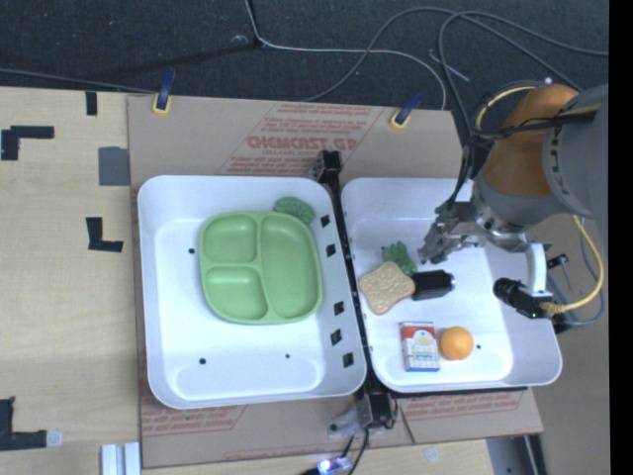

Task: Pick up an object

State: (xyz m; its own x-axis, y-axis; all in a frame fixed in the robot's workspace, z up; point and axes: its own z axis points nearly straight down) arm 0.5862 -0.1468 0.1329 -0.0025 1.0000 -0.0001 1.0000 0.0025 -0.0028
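Glossy white plastic bins — a matt green plastic tray inside — on rough brown cardboard.

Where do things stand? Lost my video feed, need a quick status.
Gripper low in right bin, above the black object, nothing seen held. Toast, small carton, orange lying loose. Green tray in left bin.

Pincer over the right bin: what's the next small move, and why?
Probably a short move down and toward the view's left. The pincer hangs above the right bin with nothing visibly between its fingers. The black object lies just below it in the view, with the toast slice and green item to the left. The black object looks like the closest target.
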